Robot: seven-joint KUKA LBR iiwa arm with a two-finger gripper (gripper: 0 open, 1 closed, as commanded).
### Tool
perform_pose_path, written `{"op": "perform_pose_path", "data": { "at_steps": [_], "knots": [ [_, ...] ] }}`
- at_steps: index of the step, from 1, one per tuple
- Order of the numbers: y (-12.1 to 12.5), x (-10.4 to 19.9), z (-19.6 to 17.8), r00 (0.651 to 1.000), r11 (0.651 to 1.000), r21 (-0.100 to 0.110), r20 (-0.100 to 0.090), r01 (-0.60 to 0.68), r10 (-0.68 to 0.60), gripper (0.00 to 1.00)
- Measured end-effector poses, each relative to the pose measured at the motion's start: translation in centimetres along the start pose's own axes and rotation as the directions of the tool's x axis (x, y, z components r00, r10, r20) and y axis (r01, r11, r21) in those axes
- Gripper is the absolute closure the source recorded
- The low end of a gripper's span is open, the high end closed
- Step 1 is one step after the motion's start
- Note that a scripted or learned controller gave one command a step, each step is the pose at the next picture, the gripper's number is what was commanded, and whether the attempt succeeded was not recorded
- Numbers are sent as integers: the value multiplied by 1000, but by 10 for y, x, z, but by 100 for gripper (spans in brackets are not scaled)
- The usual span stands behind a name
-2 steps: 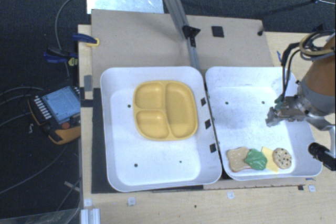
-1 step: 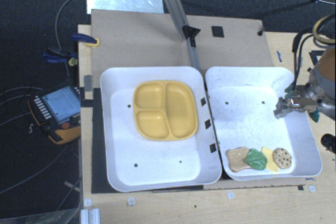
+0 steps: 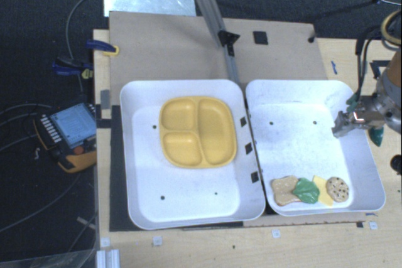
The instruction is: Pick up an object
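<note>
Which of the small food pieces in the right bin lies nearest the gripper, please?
The round cookie, rightmost in the row along the bin's near edge; the gripper sits above it, while the green leaf and tan piece lie further left.

Left bin (image 3: 144,198): white, a few small dark dots on its floor. In it, divided plate (image 3: 198,132): uniform mustard yellow, no pattern.

Right bin (image 3: 301,135): white, faint grey scuffing, small dark dots.

Items in the right bin: tan bread-shaped piece (image 3: 284,189); green leaf-shaped piece (image 3: 307,190); pale yellow piece (image 3: 322,186); tan cookie (image 3: 338,189) with dark brown specks.

Gripper (image 3: 344,124): grey metal, small reddish glint on it, teal part at its side.

Bench (image 3: 169,47): light brown. Surrounding floor: dark blue-black.
</note>
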State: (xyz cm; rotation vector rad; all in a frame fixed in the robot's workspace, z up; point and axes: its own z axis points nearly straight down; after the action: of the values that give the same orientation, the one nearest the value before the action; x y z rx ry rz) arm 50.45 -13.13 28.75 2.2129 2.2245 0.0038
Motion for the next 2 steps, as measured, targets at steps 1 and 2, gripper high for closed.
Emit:
{"op": "perform_pose_path", "data": {
  "at_steps": [1, 2],
  "knots": [
    [33, 53, 8, 1000, 1000, 0, -1, 6, -6, 100],
    [52, 104, 10, 1000, 1000, 1, -2, 6, -6, 100]
  ]
}}
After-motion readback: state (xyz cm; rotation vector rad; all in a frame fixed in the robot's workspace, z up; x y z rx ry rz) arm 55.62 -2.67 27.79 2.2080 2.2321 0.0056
